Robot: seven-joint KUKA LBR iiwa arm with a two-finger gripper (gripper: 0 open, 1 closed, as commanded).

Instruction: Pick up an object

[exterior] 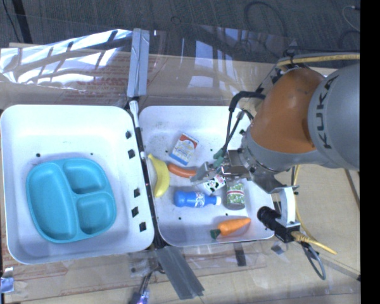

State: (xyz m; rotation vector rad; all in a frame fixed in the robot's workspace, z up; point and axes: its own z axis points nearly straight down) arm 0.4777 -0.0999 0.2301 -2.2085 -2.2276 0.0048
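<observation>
My gripper [210, 177] hangs low over the middle of the right bin [153, 220], reaching in from the right under the orange-banded wrist. Right beneath and beside it lie a blue bottle [194, 199], an orange-red sausage-like piece [180, 170] and a small jar with a green label [235, 196]. A small black-and-white thing [211, 185] sits at the fingertips; whether it is held cannot be told. A yellow banana [158, 175] lies along the bin's left wall, a small white carton [183, 149] farther back, and a carrot [231, 227] near the front edge.
The left bin [12, 132] holds a teal divided plate [71, 198]. A raised divider with black clips [137, 189] separates the two bins. Clear plastic sheeting [82, 62] lies behind both bins. Cables and a yellow-handled tool [316, 246] hang off the arm at the front right.
</observation>
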